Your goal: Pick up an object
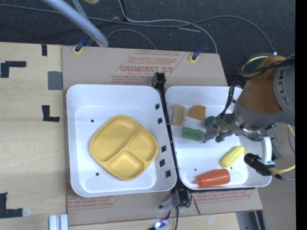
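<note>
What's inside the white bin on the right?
In the right bin lie a beige block, an orange piece, a green piece, yellow corn and a red-orange carrot. The gripper covers part of the floor.

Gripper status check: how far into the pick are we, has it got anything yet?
Done: the gripper is down in the right bin, at the right end of the green piece. In hand: nothing visibly gripped; I can't read the fingers. Left: grasp and lift. The yellow piece, red piece, orange piece and tan piece lie untouched.
</note>
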Robot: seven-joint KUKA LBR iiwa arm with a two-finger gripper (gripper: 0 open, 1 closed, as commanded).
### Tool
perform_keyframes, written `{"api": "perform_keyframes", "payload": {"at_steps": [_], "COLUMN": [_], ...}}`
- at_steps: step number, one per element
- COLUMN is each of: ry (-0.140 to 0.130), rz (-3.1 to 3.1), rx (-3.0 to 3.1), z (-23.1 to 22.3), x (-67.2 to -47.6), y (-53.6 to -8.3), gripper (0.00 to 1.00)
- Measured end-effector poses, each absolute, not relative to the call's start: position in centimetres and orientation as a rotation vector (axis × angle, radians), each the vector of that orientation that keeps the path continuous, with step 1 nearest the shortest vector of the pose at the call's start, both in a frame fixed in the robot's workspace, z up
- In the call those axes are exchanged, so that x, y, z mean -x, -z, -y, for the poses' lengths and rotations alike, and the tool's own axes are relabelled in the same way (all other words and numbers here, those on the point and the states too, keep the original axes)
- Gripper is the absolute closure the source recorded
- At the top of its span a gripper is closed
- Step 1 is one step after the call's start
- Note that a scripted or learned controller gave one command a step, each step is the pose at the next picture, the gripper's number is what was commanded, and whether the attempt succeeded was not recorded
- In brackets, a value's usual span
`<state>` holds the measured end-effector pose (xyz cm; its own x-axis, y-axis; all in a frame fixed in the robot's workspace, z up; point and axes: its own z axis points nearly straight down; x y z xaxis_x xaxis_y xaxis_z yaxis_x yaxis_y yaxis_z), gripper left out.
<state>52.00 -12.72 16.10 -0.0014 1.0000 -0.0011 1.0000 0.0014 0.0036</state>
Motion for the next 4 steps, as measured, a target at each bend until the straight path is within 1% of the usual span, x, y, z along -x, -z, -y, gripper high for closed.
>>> {"api": "perform_keyframes", "payload": {"at_steps": [1,2,3,4], "ry": [-0.004,-0.003,0.0,0.003], "rz": [-2.22,-2.221,-2.229,-2.229], "rx": [-2.216,-2.217,-2.215,-2.217], "z": [12.6,12.6,7.4,1.8], "x": [-52.3,-52.4,-53.4,-54.6], "y": [-22.4,-27.1,-27.0,-25.1], "gripper": [1.0,1.0,1.0,1.0]}}
